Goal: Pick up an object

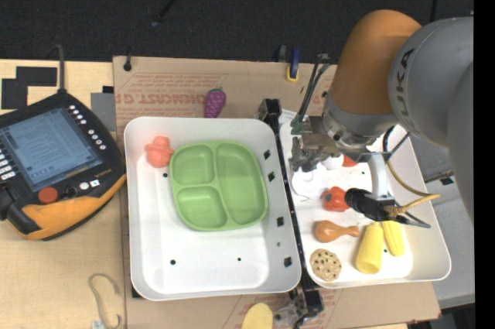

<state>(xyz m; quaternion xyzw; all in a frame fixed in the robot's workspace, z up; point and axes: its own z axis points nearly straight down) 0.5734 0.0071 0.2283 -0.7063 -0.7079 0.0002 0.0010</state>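
Two white bins sit side by side; the claw (pixel 308 159) hangs at the right bin's (pixel 433 262) inner edge, its grip unclear, toys crowding below.

The single camera sits fixed above the bench, looking down at a slant from the front edge toward the dark back wall; it stands far enough off to take in both white bins, the left bin (pixel 147 265) whole at centre and the right bin (pixel 433 262) toward the right side; the arm (pixel 418 80) enters from the right, large and near the lens; a teach pendant (pixel 54 157) lies at the left edge.
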